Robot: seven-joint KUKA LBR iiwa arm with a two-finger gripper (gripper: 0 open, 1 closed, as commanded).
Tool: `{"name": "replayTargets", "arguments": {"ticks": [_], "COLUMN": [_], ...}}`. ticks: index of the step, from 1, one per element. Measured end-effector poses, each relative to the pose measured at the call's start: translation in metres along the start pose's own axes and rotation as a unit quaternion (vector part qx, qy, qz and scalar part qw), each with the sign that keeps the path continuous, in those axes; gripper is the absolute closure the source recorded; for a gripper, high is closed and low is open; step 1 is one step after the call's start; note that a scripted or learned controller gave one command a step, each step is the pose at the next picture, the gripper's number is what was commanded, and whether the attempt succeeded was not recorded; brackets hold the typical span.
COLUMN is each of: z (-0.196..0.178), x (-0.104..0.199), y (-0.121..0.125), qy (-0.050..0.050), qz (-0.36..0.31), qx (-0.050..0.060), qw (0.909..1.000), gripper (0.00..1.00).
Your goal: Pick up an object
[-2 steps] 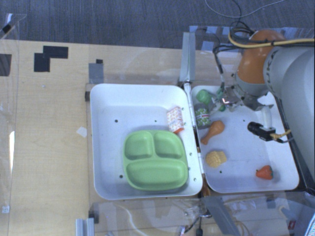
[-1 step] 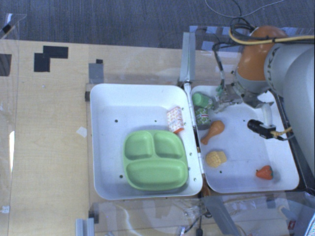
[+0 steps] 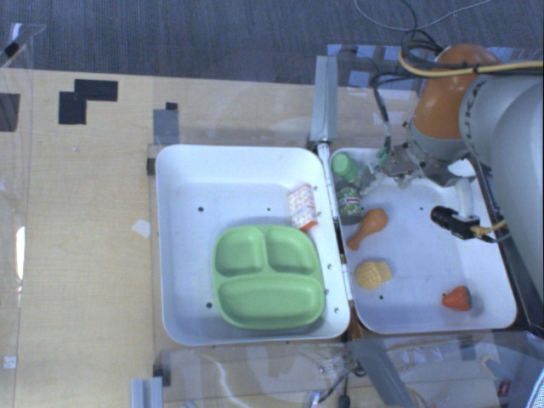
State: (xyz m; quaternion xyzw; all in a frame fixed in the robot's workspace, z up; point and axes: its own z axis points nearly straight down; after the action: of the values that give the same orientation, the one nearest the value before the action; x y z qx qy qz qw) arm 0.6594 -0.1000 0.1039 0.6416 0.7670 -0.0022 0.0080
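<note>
The right bin [image 3: 425,308] holds a green bottle [image 3: 347,183] lying against its left wall. Beside it are a brown toy drumstick [image 3: 368,226], a yellow lumpy piece [image 3: 372,274] and a red strawberry-like toy [image 3: 456,298]. In the left bin [image 3: 183,228] lie a green divided plate [image 3: 269,276] and a small red-and-white packet [image 3: 302,206]. My gripper [image 3: 393,163] hangs over the far end of the right bin, just right of the bottle. The wrist hides its tips.
The grey arm and its orange band [image 3: 446,100] cover the right bin's far right corner. A black part with a yellow cable [image 3: 459,222] sticks out over the bin's right side. A metal post [image 3: 323,100] stands between the bins at the back.
</note>
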Motion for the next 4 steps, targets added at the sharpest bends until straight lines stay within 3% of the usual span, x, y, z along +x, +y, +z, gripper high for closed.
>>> {"name": "replayTargets", "arguments": {"ticks": [1,2,3,4], "z": [0.012,0.011,0.0,-0.002], "x": [0.007,0.024,0.028,0.022], "y": [-0.033,-0.11,-0.107,-0.108], "qy": [0.0,0.001,0.004,0.0], "qz": [0.039,0.033,0.031,0.034], "qx": [-0.004,-0.004,-0.006,-0.007], "qw": [0.9992,0.9994,0.9995,0.9994], "gripper": [0.0,0.0,1.0,0.0]}}
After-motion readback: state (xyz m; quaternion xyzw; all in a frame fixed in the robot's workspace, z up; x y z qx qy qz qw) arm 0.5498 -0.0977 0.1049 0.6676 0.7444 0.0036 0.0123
